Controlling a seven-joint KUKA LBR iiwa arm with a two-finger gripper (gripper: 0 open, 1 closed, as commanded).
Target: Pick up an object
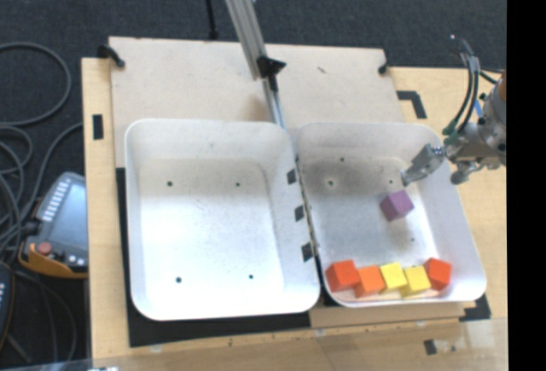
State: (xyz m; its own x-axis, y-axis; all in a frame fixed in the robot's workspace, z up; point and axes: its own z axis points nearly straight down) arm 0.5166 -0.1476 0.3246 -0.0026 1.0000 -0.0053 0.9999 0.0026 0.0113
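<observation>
The end effector, seemingly spread and empty, hovers by one purple cube; five cubes line the right bin.

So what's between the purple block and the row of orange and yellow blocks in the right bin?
Nothing: in the camera view, only bare, speckled bin floor separates the purple block from the row of blocks.

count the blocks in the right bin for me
6: a purple block alone mid-bin, and five in a row along the near wall: orange, orange, yellow, yellow, orange.
</observation>
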